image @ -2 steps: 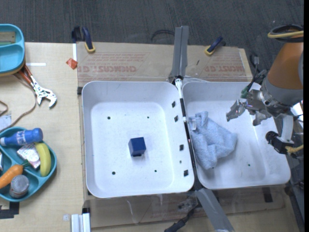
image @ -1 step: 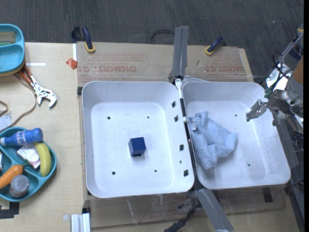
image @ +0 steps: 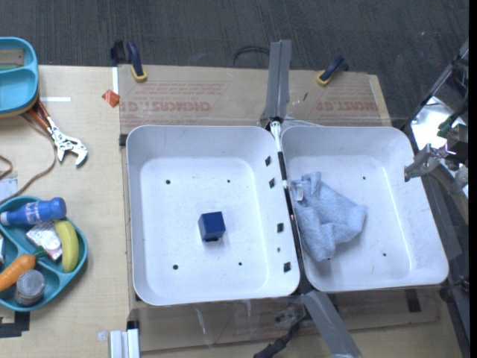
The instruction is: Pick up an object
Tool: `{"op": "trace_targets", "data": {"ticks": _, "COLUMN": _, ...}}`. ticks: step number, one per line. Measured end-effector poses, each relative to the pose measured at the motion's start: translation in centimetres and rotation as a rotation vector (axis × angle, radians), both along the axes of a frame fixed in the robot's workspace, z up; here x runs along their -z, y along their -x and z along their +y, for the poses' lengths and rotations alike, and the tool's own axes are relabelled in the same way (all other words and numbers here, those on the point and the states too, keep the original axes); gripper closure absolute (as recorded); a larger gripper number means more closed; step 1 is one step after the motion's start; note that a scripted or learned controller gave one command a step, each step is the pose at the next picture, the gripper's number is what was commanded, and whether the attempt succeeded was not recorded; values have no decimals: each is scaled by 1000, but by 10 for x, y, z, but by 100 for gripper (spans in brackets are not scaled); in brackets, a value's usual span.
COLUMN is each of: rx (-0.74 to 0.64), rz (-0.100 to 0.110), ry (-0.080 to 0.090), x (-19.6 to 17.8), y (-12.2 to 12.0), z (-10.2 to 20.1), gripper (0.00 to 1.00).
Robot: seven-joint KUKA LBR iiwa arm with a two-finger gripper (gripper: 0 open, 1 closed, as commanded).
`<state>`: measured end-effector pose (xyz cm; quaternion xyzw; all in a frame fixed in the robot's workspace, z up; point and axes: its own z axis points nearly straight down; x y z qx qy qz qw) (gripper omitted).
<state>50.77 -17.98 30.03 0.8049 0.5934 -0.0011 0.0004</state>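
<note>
Two shallow white bins sit side by side on the table (image: 82, 110), meeting at a hinged seam near the middle of the view. In the left bin (image: 149, 200) a small dark blue cube (image: 212, 226) rests flat on the floor, a little below and right of the bin's centre, well apart from every wall. In the right bin (image: 395, 200) a crumpled grey cloth (image: 326, 218) lies bunched against the left side, near the seam, its folds spreading toward the bin's middle.

The arm's metal parts (image: 440, 151) show at the right edge, just beyond the right bin's outer rim. The pincer cannot be made out there, so whether it is spread or closed, or has hold of anything, cannot be told.

On the table to the left of the bins lie an adjustable wrench (image: 67, 146) and a blue divided tray (image: 74, 263) that carries a banana (image: 68, 245), a carrot (image: 16, 269), a blue-capped bottle (image: 33, 212) and a small can (image: 30, 286). Two yellow-handled clamps (image: 134, 62) grip the cardboard sheet (image: 179, 95) behind the bins.
</note>
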Motion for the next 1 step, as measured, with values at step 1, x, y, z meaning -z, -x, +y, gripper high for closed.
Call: {"op": "trace_targets", "data": {"ticks": 1, "rx": 515, "rz": 1, "ry": 1, "x": -26, "y": 15, "z": -17, "gripper": 0}}
